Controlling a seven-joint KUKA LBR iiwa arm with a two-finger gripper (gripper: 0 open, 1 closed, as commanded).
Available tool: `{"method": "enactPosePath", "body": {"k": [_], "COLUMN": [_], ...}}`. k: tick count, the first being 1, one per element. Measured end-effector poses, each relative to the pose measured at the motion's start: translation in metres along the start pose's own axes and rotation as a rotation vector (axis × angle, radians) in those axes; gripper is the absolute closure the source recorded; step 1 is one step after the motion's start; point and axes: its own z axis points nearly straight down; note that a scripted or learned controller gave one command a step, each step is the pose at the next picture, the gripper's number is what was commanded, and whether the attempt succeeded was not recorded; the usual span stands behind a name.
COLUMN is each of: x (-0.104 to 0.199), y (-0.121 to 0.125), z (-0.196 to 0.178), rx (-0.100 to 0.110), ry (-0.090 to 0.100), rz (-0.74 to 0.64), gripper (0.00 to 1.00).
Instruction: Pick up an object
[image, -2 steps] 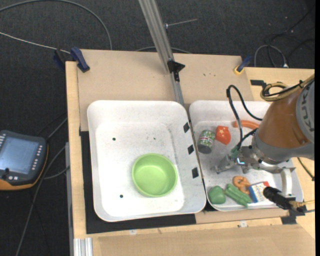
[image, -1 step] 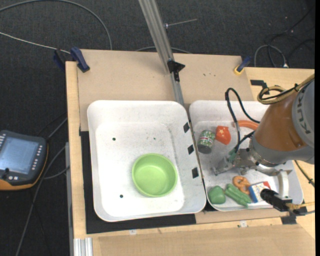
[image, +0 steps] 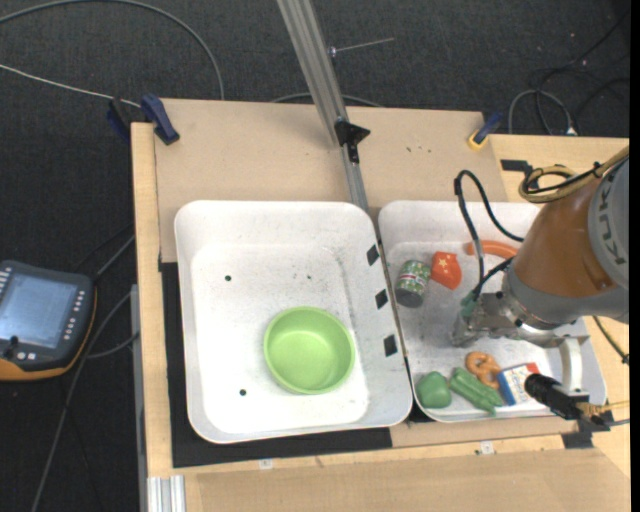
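The gripper (image: 472, 330) hangs low in the right bin (image: 400, 222), above bare floor; whether it grips anything, I cannot tell. Just beside it lie a pretzel (image: 482, 365), a green pepper (image: 433, 389) and a green pod (image: 475, 390). Farther back sit a small can (image: 412, 282) and a red strawberry (image: 446, 268). A green bowl (image: 309, 349) rests in the left bin (image: 200, 300)

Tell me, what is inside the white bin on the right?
The right bin holds a small can, a red-orange piece, green toys, a pretzel-like piece and a small carton. The arm covers the bin's right part, so anything beneath it is hidden.
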Motion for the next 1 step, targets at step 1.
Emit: {"method": "enactPosePath", "body": {"k": [1], "x": [0.0095], "y": [0.0010], "z": [-0.0569], "rx": [-0.004], "ry": [-0.001], "rz": [-0.001], "gripper": [1.00]}}
